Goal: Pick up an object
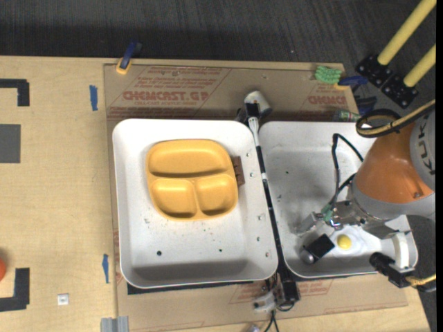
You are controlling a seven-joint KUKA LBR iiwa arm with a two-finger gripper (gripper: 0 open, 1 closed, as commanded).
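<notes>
A yellow divided plate (192, 178) lies in the left white bin (131, 206), with a small brown thing (237, 172) tucked at its right edge. The arm comes down into the right white bin (291, 151) near its front. My gripper (351, 256) is low over the bin floor, and its two black fingertips (317, 247) stand wide apart. A small round yellow object (344, 241) lies on the floor between them, and neither finger presses on it. The orange wrist band (387, 171) hides the bin's right side.
The bins touch along a middle rim (263, 185). Cardboard (173, 92) lies under them on the wooden bench. Black cables (342, 158) loop from the wrist over the right bin. Yellow poles (412, 23) stand at the far right.
</notes>
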